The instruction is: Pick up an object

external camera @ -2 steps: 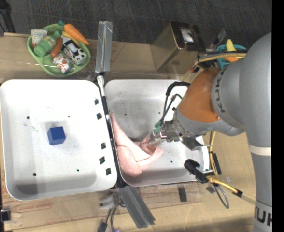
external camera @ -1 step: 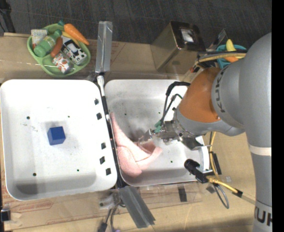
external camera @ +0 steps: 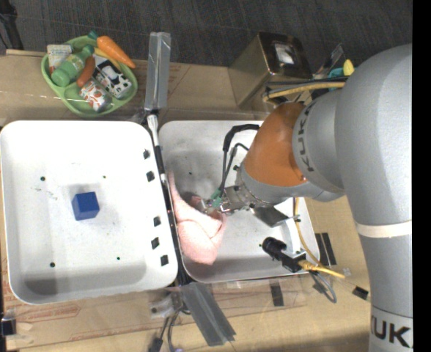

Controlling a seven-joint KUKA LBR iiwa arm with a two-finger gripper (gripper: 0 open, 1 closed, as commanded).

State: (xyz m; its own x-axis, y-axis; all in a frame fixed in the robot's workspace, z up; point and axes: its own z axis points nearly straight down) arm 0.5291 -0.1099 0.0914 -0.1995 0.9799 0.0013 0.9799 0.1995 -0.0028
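Pink and soft-looking, the cloth-like object (external camera: 199,235) lies bunched against the left wall of the right bin (external camera: 201,141), toward that bin's near-left corner, and it seems the likeliest target here. The arm (external camera: 325,152) reaches in from the right, its orange band (external camera: 274,152) hanging over the middle of this bin, and the pincer (external camera: 219,204) is down at the upper edge of the pink object, touching it or just above it. The wrist hides the tip, so I cannot tell whether the pincer is spread or closed, nor whether any fabric lies inside it.

By my judgement the step in hand is the approach or the grasp itself, with the lift not yet made. The next move calls for a firm closing on a fold of the material, then a straight rise clear of the bin wall, since limp stuff so near a wall can slip or drag.

In the left bin (external camera: 25,196) a blue cube (external camera: 86,204) sits near the middle, well apart from the arm. A green bowl of toy food (external camera: 91,68) stands at the far-left corner of the surface (external camera: 201,75).
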